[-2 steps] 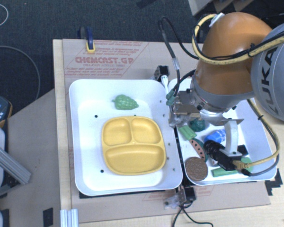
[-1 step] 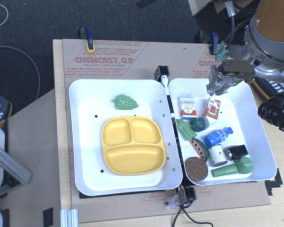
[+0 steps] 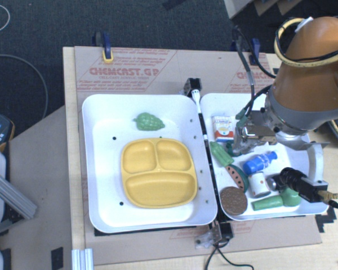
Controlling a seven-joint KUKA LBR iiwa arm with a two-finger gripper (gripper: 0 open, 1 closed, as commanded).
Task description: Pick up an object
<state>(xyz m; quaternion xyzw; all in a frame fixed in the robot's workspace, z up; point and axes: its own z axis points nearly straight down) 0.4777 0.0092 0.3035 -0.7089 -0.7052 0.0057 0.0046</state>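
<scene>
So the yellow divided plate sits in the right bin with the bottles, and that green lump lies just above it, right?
Not quite. The camera view shows the yellow divided plate in the left bin, not the right one. The green lump does lie just above it there; the bottles are in the right bin.

Robotics lab: clamped bench board [image 3: 158, 72], two white bins [image 3: 96, 151], loose cables [image 3: 22, 72] on dark floor.

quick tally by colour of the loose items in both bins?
Green: 3, leafy piece, left bin; tube and marker-like piece, right bin
Yellow: 1, divided plate
Blue: 1, bottle
Brown: 1, round disc
White/orange: 1, small carton
Total: 7 clearly visible; others are hidden under the arm.
</scene>
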